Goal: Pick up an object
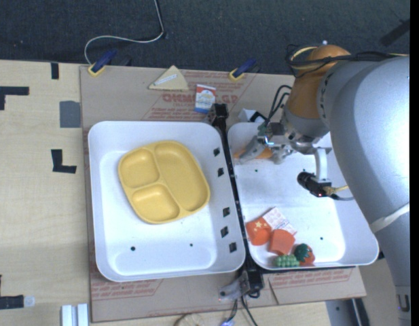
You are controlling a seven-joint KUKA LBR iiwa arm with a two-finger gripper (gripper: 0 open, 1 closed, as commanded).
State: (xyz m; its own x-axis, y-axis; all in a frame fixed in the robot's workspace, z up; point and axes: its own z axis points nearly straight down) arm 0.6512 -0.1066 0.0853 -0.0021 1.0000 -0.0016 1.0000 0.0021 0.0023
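My gripper [258,148] is down in the far left part of the right bin [331,212], close to the divider between the bins. A small orange bit [263,155] shows right beneath it; whether it is held is unclear. At the right bin's near edge lies a cluster of small objects: a white packet with red print [276,219], a rounded orange-red piece [258,233], a red-orange block [282,241], a green beaded piece [285,261] and a green and red piece [304,253].
The left bin [107,236] holds a yellow three-compartment plate [163,180]. Behind the bins, on the cardboard, stand a small red and white carton [205,98] and a tan wedge [170,79]. The grey arm [372,134] covers the right bin's right side.
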